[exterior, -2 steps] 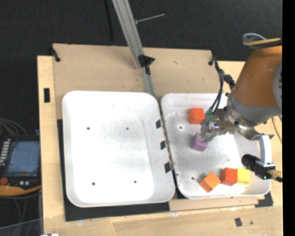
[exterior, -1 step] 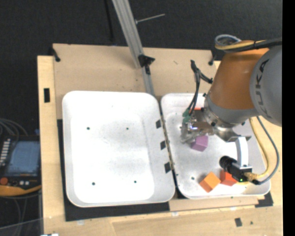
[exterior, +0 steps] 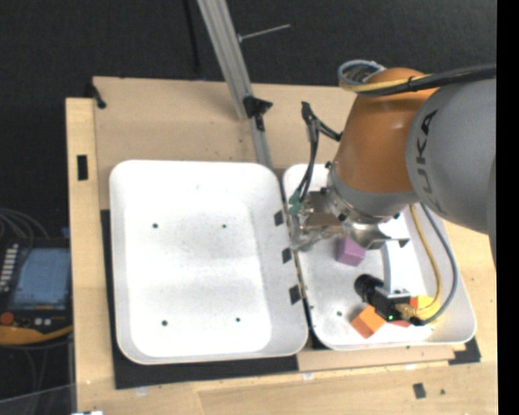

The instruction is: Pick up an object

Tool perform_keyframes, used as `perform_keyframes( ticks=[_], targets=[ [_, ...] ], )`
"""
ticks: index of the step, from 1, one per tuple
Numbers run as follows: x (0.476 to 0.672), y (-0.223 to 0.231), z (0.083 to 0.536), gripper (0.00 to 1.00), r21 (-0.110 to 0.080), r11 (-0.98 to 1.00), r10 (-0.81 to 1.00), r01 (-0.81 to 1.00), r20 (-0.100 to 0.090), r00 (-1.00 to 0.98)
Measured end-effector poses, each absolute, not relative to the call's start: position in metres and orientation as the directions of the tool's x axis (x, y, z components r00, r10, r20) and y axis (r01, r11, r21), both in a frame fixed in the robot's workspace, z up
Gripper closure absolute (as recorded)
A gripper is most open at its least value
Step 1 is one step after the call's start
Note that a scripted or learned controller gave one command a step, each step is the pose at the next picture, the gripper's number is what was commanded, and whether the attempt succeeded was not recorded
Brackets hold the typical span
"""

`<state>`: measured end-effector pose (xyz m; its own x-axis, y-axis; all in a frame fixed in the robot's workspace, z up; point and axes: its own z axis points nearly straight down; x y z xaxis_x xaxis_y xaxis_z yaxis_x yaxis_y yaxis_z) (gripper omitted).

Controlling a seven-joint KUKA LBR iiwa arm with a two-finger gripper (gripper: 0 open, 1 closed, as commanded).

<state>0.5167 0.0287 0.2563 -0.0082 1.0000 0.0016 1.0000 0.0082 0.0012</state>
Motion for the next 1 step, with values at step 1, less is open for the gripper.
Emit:
perform_keyframes(
  ticks=[1],
  targets=[
    [0.5179, 0.0847, 0.2594, 1.00, 0.001, 0.009, 1.000, 1.000, 0.002, -0.009]
  ],
)
